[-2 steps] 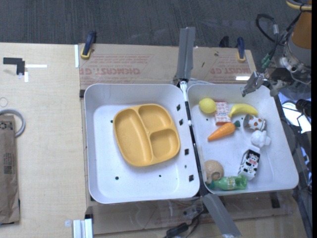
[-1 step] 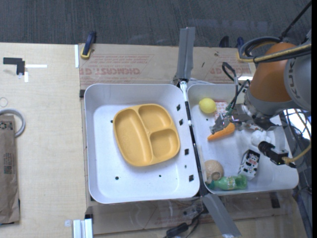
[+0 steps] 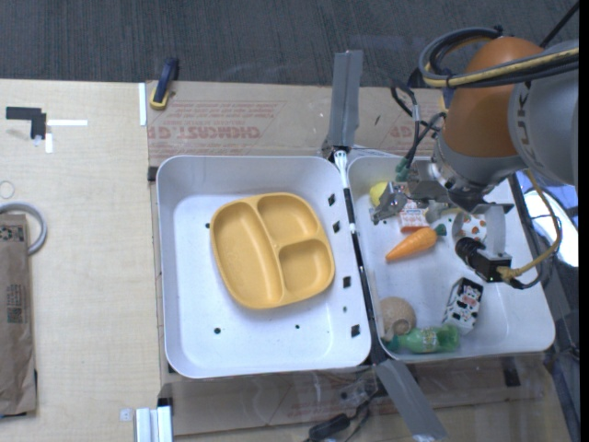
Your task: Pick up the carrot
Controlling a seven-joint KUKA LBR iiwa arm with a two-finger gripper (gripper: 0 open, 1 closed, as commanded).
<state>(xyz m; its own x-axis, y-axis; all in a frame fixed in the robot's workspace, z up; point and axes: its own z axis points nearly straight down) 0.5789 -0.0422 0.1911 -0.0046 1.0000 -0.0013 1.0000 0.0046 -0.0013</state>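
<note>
Orange carrot (image 3: pixel 411 243) seemingly just below claw (image 3: pixel 391 203)

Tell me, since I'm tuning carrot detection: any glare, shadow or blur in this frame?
Camera view: even light, sharp focus; the carrot is unshadowed and crisp orange on the right bin; soft shadow beneath the yellow plate; bluish glare at the frame's right by the arm.

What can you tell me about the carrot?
The carrot is a small orange toy, smooth and plastic-looking, with a bit of green at its thick end. It lies flat on the floor of the right bin, tilted, with its pointed tip toward the left and the thick end up to the right. It sits just below the gripper and close to a small red and white item. Nothing is holding it.
</note>
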